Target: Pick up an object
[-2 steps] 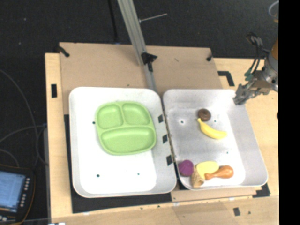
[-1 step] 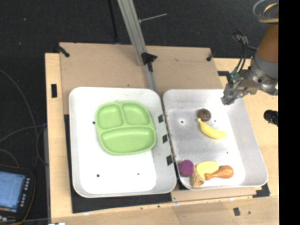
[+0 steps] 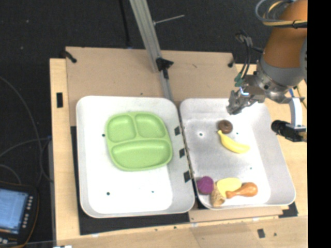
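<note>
Nearest me, at 6 o'clock in the right bin (image 3: 269, 154), a purple ball (image 3: 205, 184), a yellow piece (image 3: 228, 184) and an orange drumstick-shaped toy (image 3: 242, 190) crowd together; a grab there could snag 2 at once. Further in, the banana (image 3: 234, 144) touches a brown round thing (image 3: 224, 126). Just beyond at 12 o'clock hangs the hand (image 3: 237, 103), carrying nothing; I cannot tell its spread. Coming down there, it may nudge the brown piece aside.

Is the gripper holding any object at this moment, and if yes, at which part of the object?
Nothing is held. The grey two-finger gripper hangs over the right white bin, above the small brown round object; nothing shows between its fingers.
</note>
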Available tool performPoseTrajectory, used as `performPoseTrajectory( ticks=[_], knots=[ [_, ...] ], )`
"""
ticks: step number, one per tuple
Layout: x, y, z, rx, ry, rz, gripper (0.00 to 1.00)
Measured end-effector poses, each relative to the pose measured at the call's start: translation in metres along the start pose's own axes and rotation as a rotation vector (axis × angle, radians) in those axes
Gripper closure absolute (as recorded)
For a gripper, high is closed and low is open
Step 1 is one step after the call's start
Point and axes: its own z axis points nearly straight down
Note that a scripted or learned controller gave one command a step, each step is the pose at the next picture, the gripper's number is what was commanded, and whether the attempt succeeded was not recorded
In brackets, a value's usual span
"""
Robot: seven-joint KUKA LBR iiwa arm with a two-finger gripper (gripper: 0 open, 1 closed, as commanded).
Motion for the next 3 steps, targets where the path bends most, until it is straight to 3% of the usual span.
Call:
performPoseTrajectory(
  ticks=[2,3],
  knots=[
    [0.114,-0.019,0.008,0.002,0.000,0.000,1.00],
    [0.168,-0.016,0.012,0.001,0.000,-0.001,1.00]
  ],
)
